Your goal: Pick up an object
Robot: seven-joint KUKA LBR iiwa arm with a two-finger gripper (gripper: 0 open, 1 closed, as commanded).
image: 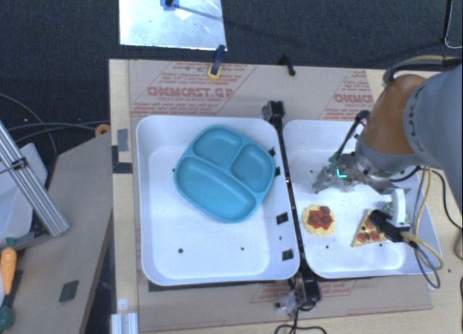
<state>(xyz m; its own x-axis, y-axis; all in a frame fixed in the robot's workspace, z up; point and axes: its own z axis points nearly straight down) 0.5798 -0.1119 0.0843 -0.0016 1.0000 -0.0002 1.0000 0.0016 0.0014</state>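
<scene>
You had nothing picked up at this moment. The gripper hung low in the right bin, just above the round toy pizza, with nothing visibly in it. From this slant you could not tell whether it was open or closed. The round pizza lay flat on the bin floor near the wall shared with the left bin, and a pizza slice lay near it, toward the arm's side. By my reading, the whole grasp and lift were left to do. A blue divided plate sat in the left bin, well apart from the gripper. That shared wall, close beside the round pizza, looked likeliest to crowd your approach
</scene>
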